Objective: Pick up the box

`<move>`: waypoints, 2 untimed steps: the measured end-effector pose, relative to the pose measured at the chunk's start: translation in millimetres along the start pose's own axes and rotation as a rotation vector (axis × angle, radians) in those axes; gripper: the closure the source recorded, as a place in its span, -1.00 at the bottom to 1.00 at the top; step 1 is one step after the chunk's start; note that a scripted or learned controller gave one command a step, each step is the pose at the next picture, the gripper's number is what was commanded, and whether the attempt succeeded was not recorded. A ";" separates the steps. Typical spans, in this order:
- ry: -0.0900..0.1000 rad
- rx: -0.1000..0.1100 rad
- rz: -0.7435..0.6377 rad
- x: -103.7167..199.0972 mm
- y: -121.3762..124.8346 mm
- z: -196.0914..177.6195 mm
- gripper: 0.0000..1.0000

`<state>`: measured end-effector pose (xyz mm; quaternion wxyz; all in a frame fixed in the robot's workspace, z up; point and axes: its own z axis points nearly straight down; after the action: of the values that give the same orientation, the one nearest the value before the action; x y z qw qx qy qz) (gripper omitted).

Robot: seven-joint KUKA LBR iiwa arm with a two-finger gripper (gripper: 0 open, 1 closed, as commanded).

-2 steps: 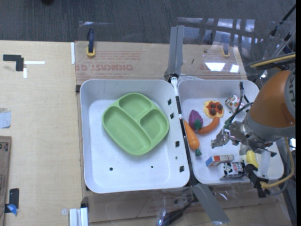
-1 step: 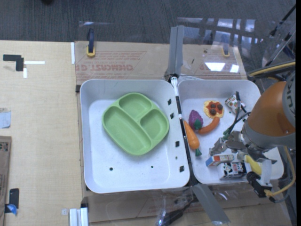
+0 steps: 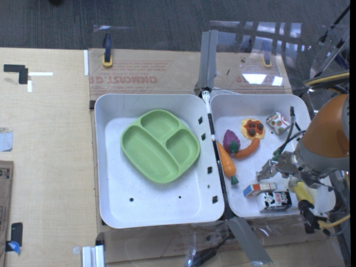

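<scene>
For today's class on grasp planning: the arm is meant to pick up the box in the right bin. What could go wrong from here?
1. The box lies close beside a black-and-white carton, so the gripper may grab or push the wrong one.
2. Both sit near the right bin's front wall, which could block a clean approach.

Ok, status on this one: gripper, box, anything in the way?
Gripper low in right bin, above box. Box lying flat, not held. Black-and-white carton beside it.
</scene>
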<state>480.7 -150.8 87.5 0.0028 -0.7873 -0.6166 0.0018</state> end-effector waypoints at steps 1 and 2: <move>0.000 0.002 0.099 48.7 -16.1 0.5 -1.00; -0.001 0.000 -0.051 45.9 -14.7 -30.4 -1.00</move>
<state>477.6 -102.8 118.0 0.0023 -0.7713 -0.6364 0.0020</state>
